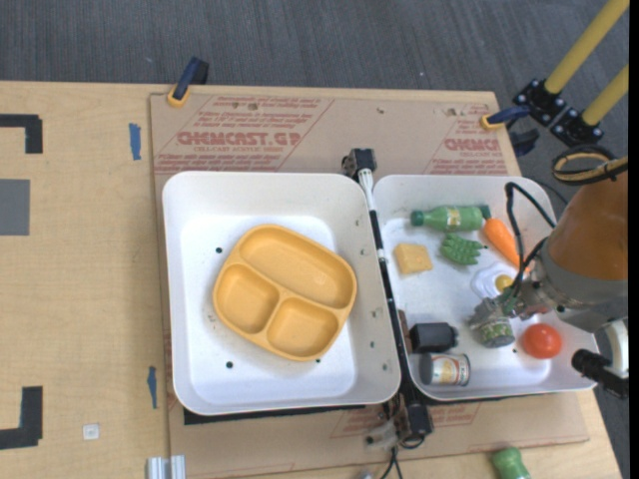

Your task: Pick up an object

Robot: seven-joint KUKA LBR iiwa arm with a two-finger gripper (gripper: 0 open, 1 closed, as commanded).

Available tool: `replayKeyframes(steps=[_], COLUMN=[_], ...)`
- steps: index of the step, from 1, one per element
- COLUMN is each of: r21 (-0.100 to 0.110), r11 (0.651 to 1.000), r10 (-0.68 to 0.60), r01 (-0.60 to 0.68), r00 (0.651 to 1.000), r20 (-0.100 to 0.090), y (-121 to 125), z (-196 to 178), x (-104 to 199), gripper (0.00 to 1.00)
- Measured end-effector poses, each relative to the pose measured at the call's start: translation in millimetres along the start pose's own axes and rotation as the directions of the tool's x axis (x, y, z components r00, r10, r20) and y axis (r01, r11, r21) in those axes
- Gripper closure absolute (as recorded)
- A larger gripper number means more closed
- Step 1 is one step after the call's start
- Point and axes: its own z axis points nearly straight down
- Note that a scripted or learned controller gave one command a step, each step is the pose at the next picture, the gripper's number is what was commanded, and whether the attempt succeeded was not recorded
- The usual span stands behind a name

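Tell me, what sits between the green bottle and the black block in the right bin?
In the camera view, a yellow sponge-like square lies between the green bottle and the black block.

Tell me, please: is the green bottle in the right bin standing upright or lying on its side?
Lying on its side. The green bottle shows its whole length across the floor of the right bin, cap pointing toward the left bin.

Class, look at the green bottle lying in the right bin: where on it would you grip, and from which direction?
Probably the middle of the green bottle, coming from straight above. It lies on its side near the bin's far wall, so the fingers would close across its narrow width. The leafy green toy and the carrot sit close by.
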Motion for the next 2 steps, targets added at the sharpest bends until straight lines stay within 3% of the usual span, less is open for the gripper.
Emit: replayKeyframes(steps=[1, 2], r21=[0.009, 0.009], r11=[1.0, 0.999], r10=[-0.03, 0.052], r01=[0.03, -0.052], r00=[1.0, 0.999], r20=[-0.005, -0.005], y=[30.1, 40.2], z=[-87.3, -102.1], x=[61.1, 130.7], gripper=[1.0, 1.0])
